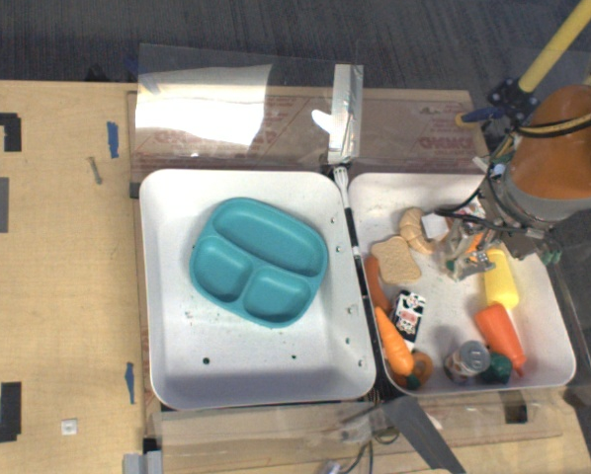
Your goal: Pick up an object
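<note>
The gripper (465,253) hovers low in the right white bin (562,349); jaw opening impossible to judge. The yellow plastic corn-like piece (500,277) lies just right, long axis running toward the near rim.

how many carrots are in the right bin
2. One carrot lies along the right bin's left wall, near the front. The other carrot lies toward the front right, just below a yellow toy. The claw and arm may hide more.
</note>
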`<act>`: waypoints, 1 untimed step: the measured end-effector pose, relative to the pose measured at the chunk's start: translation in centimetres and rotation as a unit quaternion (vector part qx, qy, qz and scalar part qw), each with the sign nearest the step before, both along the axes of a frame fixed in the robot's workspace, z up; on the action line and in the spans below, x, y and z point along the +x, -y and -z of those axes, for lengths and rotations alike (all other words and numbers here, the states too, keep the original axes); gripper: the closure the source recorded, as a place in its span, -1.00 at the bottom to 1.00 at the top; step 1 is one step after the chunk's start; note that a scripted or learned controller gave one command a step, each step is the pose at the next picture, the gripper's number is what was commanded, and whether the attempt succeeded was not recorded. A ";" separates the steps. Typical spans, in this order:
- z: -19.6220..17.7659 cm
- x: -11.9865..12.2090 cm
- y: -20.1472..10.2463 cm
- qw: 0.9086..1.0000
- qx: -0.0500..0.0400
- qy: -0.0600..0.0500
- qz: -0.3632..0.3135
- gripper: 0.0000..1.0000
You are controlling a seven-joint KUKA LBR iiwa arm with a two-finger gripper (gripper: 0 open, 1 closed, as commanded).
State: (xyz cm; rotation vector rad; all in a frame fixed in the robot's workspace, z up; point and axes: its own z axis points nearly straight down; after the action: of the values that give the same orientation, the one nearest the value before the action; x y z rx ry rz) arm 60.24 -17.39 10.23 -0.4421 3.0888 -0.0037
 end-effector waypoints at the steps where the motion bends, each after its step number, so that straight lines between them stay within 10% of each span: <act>1: -12.8 -0.3 -8.3 0.998 -0.001 -0.001 -0.068 1.00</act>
State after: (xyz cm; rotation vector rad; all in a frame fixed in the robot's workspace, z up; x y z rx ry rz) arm 59.92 -9.09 23.04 -0.6520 3.0547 -0.0043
